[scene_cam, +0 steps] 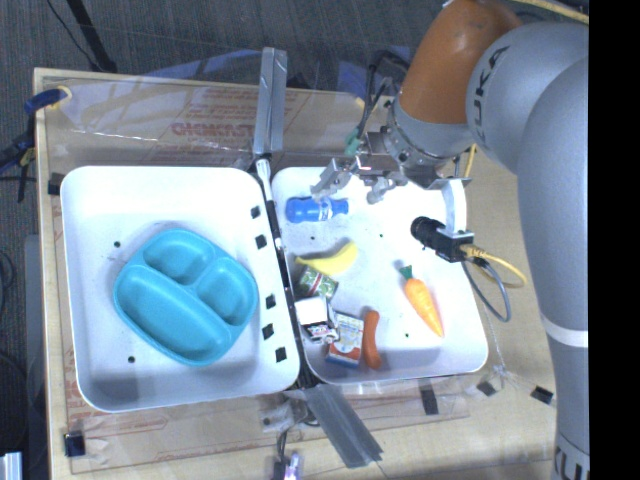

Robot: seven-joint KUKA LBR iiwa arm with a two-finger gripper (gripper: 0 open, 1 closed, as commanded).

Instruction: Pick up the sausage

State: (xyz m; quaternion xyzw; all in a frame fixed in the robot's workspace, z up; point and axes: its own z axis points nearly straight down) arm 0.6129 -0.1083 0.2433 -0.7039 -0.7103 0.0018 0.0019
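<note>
While the arm (520,78) reaches over the right bin (462,353), its tool (355,181) hangs above that bin's far edge with the two fingers (330,179) spread apart and nothing between them. Taking the right bin as landmark: the sausage (371,337) lies inside it near the near wall, reddish-brown and roughly upright in the view, touching a small carton (346,340) on its left. A carrot (424,302) lies toward the bin's right side, apart from the sausage. A banana (334,259) sits near the bin's middle-left, with a green packet (317,284) just below it and a white block (312,314) nearer the divider. A blue bottle (314,209) lies at the bin's far-left corner, just below the tool. Left of this bin, the other bin (90,368) holds a blue tray (185,295). Both bins rest on the bench (520,408).
</note>
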